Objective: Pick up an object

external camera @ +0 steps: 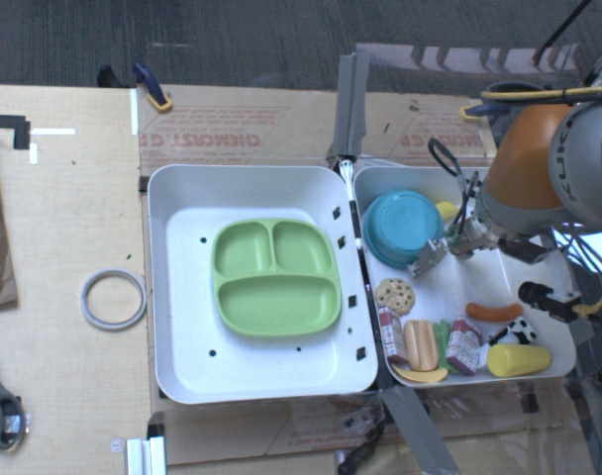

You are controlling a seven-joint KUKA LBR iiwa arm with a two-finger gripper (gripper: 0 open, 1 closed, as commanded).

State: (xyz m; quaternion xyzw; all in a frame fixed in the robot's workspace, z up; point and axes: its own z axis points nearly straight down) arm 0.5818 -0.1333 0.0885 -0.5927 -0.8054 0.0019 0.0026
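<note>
Two white bins sit side by side on the desk (63,226). The left bin (172,265) holds a green divided plate (276,277). In the right bin (459,295) lie a blue bowl (402,224), a cookie (393,295), a hot dog bun (419,344), a banana (418,373), a sausage (493,312), a yellow cup (518,360) and a small packet (464,349). The arm (539,161) reaches in from the right; its gripper (430,257) hangs just beside the bowl's lower right rim. A tape ring (113,298) lies on the desk left of the bins.
</note>
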